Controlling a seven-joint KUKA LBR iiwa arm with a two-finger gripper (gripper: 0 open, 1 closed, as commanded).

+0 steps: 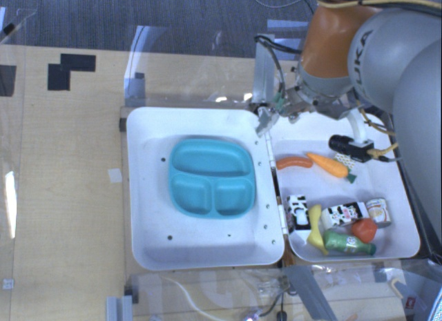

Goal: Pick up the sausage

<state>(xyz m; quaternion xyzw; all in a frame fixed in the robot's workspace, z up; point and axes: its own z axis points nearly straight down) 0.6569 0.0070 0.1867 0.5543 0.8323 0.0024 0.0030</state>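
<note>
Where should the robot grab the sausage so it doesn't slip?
Probably at the middle of the sausage, coming straight down from above. It lies flat and nearly level across the view in the right bin, so the hand's fingers should close across its narrow width. Its right end lies close to the carrot, so the middle or left part leaves more room.

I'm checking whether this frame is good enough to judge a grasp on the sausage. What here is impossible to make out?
- Gripper: small and blurred in the camera view, so its state is unreadable.
- Right bin: the arm's grey body covers its far right corner.
- Small can and bottle: labels too small to read.
- Sausage: fully visible, lying left of the carrot; whether they touch is unclear.
</note>
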